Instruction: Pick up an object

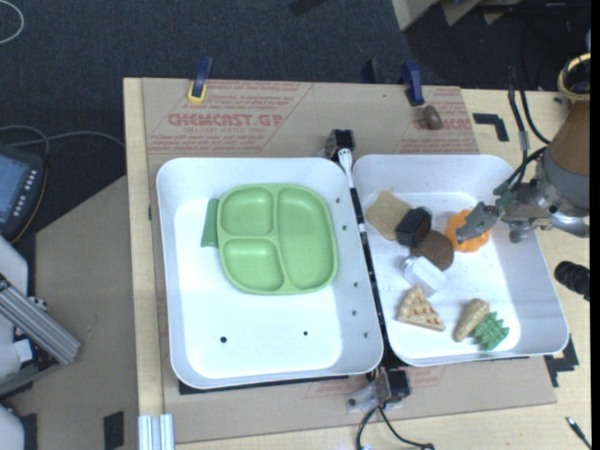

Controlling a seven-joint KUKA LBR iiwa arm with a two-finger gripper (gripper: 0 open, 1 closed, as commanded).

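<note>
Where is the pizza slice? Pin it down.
The pizza slice lies in the right bin, toward its near edge, just below the clear cup and left of the tan piece.

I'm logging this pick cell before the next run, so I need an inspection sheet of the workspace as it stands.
Surface: brown bench board bearing the left bin and the right bin, side by side.
Job's things: in the right bin, orange piece, tan block, black block, brown round piece, white piece, pizza slice toy, green toy.
Clutter: green divided tray in the left bin.
Grippers: gripper low over the orange piece; grasp not clear.
Cables: black cables along the arm, more at the front edge.
Surroundings: dark carpet, clamps on the board's far edge.
</note>
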